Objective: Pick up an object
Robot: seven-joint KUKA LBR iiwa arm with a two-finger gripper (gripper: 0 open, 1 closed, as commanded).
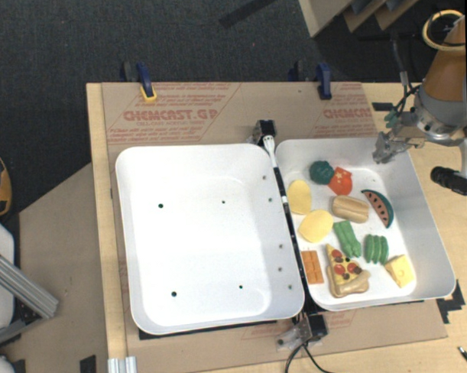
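Arm: the grey arm with its orange band (446,79) comes in from the right of the camera view, its wrist above the far right corner of the right bin (434,236).
Gripper: the gripper (385,152) hangs over the far right rim of that bin, its tips pointing down and toward the left.
Jaws: too small and dark to judge; whether they stand apart or together cannot be told, and nothing is seen between them.
Nearest things: a dark green round piece (321,171) and a red piece (340,181), touching each other, lie to the left of the jaws and a little nearer the camera.
Watermelon slice (379,207): below the jaws in the view, near the bin's middle, just beside a tan bread roll (350,208).
Yellow pieces: a pale one (299,196) and a rounder one (316,226) lie further left of the jaws, along the bin's left wall.
Green pieces: a long one (347,238) and a ridged darker one (376,248) lie well below the jaws, side by side.
Near edge: a pizza slice (346,273), an orange cracker (312,266) and a cheese wedge (400,270) lie farthest from the jaws.
Left bin (135,223): well to the left of the jaws, its right wall meeting the right bin's.
Bench: a brown board (185,111) under both bins, held by two blue clamps (145,78) at the far edge.
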